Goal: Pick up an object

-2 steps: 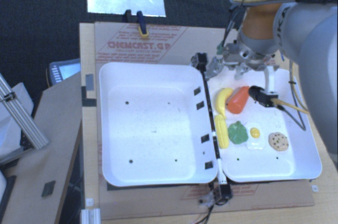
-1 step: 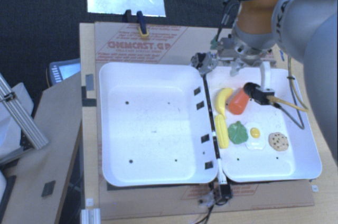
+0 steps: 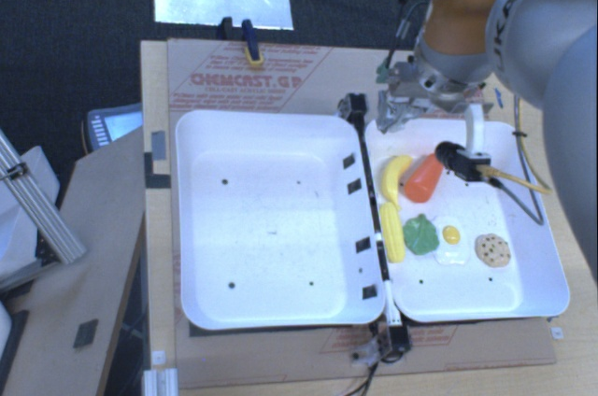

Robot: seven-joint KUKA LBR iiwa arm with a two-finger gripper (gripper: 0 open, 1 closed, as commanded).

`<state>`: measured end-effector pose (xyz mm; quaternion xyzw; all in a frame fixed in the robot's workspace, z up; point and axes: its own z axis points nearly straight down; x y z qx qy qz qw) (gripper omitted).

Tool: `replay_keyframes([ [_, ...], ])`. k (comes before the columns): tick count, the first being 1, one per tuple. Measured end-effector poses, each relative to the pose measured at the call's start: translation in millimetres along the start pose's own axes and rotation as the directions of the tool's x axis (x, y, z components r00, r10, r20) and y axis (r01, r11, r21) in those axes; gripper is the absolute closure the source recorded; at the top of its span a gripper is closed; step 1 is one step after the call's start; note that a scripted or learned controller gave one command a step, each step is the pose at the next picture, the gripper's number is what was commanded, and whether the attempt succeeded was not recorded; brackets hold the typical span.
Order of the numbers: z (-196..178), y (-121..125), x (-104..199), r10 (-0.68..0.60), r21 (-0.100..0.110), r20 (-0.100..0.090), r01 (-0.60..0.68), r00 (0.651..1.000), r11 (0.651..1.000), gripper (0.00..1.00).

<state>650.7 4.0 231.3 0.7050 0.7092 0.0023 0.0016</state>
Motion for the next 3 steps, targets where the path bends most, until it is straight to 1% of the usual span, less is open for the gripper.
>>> replay_keyframes([
  [1, -64.0, -86.3, 23.3, -0.001, 0.000, -0.002, 0.001, 1.000, 1.000, 1.00],
  [2, -166.8, -132.9, 85.4, -0.006, -0.008, -0.005, 0.006, 1.000, 1.000, 1.00],
  [3, -192.0, -162.8, 142.2, -0.005, 0.000, -0.003, 0.005, 1.000, 1.000, 1.00],
])
